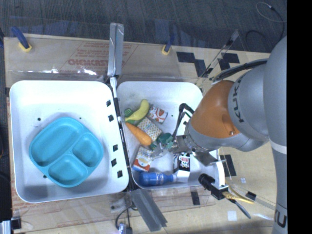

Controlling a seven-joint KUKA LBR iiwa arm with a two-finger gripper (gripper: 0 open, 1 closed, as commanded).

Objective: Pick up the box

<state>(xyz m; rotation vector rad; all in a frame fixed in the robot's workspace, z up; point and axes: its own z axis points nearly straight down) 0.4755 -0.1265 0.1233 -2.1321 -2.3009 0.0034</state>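
In the right bin lie a small patterned box, a red-and-white carton behind it, and a black-and-white box near the front wall. My gripper hangs low over the middle of this bin, just right of the carrot's tip and just in front of the patterned box. It seems to touch or nearly touch that box's near corner. The orange wrist band and grey arm cover the bin's right side.
A yellow-green banana lies at the back left of the right bin. A white-and-orange pouch and a blue bottle lie along its front. The left bin holds a blue divided plate.
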